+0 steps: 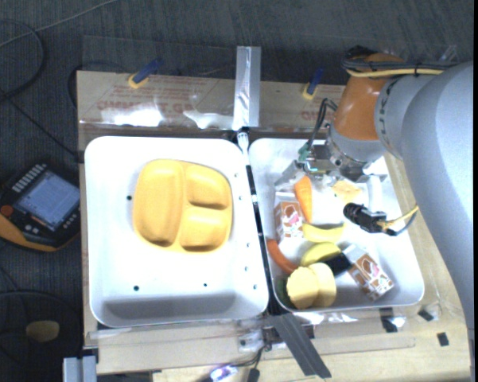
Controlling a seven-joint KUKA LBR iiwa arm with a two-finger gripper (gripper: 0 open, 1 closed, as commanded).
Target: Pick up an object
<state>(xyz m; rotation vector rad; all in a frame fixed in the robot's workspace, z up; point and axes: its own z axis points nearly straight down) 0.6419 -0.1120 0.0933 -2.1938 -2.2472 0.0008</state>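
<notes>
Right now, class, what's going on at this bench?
A grey robot arm reaches from the right into the right bin, its pincer low over a heap of small items, beside an orange piece. Whether it grips anything cannot be told. The left bin holds a yellow divided tray.

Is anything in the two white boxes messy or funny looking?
The right bin is a jumble: a carrot, small cartons and yellow pieces lie piled against each other at all angles. The left bin is tidy, with one yellow divided tray lying a little crooked. Nothing looks spilled or broken.
</notes>
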